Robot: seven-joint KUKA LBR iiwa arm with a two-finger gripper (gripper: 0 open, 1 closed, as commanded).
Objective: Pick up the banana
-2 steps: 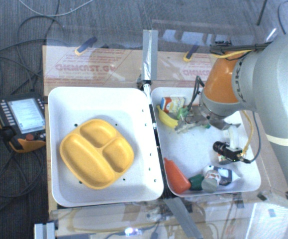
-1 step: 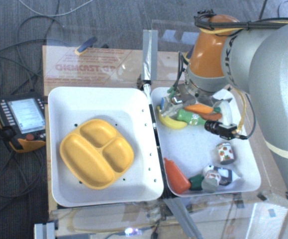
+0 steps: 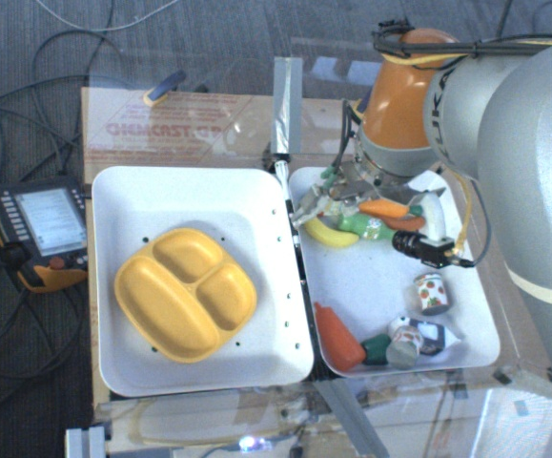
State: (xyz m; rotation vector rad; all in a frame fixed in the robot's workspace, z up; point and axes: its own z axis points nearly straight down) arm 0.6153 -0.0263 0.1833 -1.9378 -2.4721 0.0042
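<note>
The gripper (image 3: 321, 201) sits low over the upper left of the right bin (image 3: 476, 342), placed for a grasp; whether it is spread or pinching cannot be told. The banana (image 3: 331, 234) lies just below it (possibly touching), beside a carrot (image 3: 392, 209). The left bin (image 3: 113, 351) holds a yellow tray (image 3: 185, 294), a likely drop point.
</note>
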